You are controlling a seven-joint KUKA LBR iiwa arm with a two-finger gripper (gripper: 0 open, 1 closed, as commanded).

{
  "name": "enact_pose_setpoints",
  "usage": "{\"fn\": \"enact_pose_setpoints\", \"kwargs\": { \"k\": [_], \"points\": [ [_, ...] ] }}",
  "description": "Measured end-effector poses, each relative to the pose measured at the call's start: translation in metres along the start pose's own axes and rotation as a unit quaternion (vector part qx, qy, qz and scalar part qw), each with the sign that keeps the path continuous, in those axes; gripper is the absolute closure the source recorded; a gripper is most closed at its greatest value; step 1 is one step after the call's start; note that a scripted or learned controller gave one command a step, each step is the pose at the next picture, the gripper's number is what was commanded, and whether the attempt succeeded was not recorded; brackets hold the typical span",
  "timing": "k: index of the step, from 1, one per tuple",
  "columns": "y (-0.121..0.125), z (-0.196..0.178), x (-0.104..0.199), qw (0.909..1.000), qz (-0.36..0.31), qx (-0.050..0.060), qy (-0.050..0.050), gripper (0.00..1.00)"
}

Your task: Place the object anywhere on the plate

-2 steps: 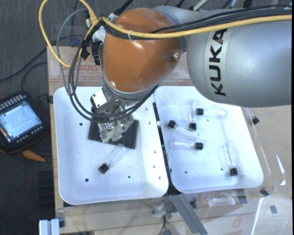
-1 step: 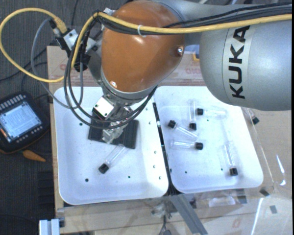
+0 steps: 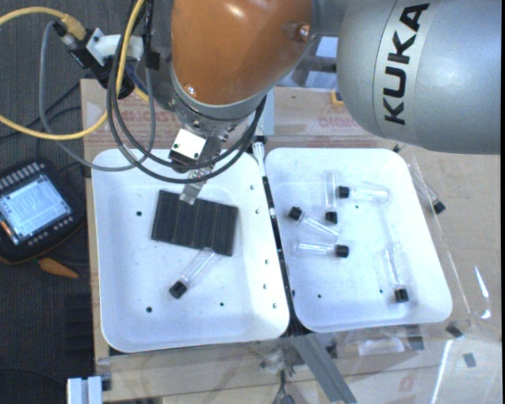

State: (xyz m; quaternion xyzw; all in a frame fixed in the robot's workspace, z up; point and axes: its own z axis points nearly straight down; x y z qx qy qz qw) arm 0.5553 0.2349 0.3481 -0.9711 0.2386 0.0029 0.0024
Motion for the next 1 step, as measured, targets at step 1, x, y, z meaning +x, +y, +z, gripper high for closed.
{"fn": "enact_pose_setpoints", "kwargs": {
  "k": [1],
  "points": [
    [0.0227,0.0407,-0.0431,0.9994,-0.033,-0.001,-0.001,1.0]
  ]
}}
